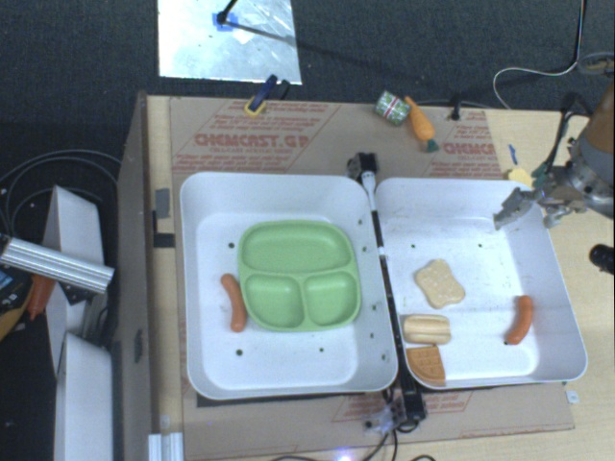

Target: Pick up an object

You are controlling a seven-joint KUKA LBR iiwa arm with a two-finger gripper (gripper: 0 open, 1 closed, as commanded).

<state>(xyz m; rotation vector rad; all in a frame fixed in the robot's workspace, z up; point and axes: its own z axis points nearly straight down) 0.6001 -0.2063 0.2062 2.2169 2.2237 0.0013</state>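
The bench under me carries two shallow white bins side by side. The left bin holds a green divided tray, its long side running left to right, and a sausage lying just beside the tray's left edge, its long axis nearly straight up and down the view, top end tipped a little left.

The right bin holds four small things. A pale cracker lies near the middle, tilted so its long axis runs from upper left to lower right. Below it a bun lies crosswise, long axis left to right, and just beneath that sits an orange waffle piece at the bin's front left corner. A second sausage rests near the right wall, well apart from the cracker, leaning with its upper end to the right.

My claw hangs over the right bin's far right corner, with nothing between its fingers; how wide they stand I cannot tell.

Beyond the bins, a toy carrot and a small can lie on the bench.
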